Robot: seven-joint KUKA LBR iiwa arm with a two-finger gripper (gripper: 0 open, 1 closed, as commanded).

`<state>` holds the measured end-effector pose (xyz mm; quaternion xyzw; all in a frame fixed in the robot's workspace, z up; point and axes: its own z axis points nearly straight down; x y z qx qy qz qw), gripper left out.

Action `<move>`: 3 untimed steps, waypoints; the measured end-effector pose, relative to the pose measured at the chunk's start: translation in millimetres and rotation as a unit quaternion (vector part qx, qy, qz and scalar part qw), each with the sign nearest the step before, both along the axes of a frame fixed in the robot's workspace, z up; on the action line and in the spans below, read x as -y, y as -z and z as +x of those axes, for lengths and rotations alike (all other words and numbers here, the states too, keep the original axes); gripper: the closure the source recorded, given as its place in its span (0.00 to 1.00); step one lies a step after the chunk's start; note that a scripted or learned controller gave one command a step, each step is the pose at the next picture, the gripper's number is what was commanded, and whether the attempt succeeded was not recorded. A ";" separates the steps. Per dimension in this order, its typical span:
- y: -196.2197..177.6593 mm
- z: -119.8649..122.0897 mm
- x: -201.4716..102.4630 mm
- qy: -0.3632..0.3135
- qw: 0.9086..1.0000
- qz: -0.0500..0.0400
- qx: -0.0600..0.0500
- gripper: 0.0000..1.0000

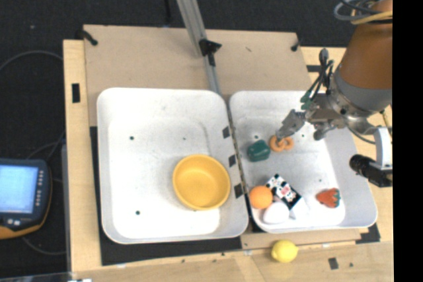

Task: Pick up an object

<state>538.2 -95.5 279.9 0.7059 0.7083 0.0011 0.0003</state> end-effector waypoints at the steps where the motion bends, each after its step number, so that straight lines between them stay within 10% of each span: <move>1: 0.0 0.0 0.2 0.001 1.000 0.000 0.000 0.00; 3: 100.4 -1.3 8.4 0.003 1.000 -0.002 -0.003 0.00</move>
